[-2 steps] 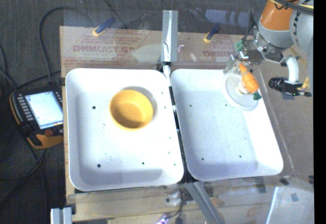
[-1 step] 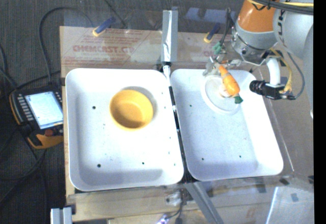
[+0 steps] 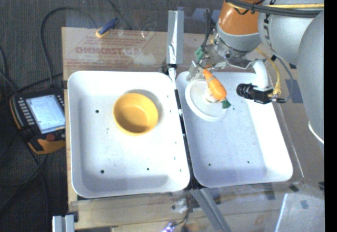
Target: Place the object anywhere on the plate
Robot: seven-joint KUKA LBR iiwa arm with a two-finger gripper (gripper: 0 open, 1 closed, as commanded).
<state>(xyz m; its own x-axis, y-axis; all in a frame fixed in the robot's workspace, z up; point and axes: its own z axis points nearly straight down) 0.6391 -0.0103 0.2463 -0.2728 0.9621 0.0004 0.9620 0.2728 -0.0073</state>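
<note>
In the camera view, the small orange toy carrot with a green tip (image 3: 216, 88) lies on the round white plate (image 3: 199, 105) in the far left part of the right white bin (image 3: 247, 157), just below the arm's gripper (image 3: 202, 65), whose grip I cannot tell.
</note>
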